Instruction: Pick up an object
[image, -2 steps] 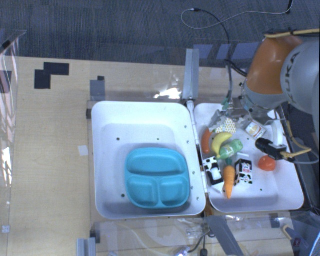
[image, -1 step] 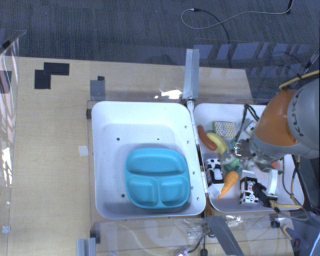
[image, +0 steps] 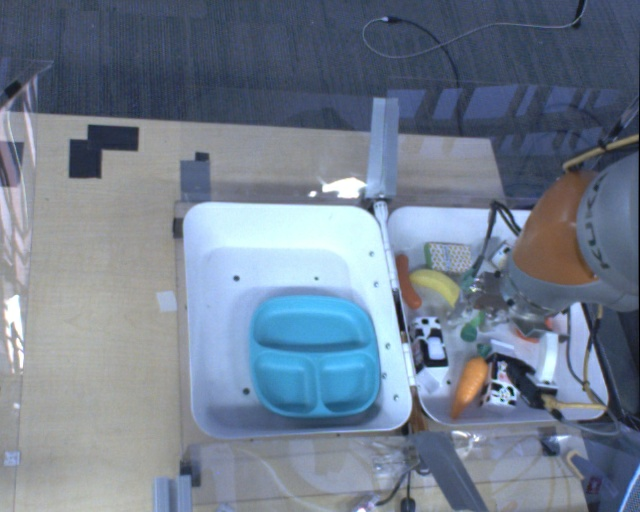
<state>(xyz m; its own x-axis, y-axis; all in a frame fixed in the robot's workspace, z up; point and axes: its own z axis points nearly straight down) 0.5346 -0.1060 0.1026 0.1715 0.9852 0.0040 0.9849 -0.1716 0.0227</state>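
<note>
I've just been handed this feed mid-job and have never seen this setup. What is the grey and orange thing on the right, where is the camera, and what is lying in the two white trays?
The camera is fixed above the bench, looking down at a slant. The grey machine with the orange band is a robot arm reaching in from the right; its job is to pick up an object. Its wrist hangs over the right bin, and from here I cannot tell how its jaws stand or whether anything is held.

The left bin holds a blue divided plate. The right bin holds small toys: a banana, a carrot, a black and white piece, a speckled green block and a thin red-orange stick along the near wall.
</note>
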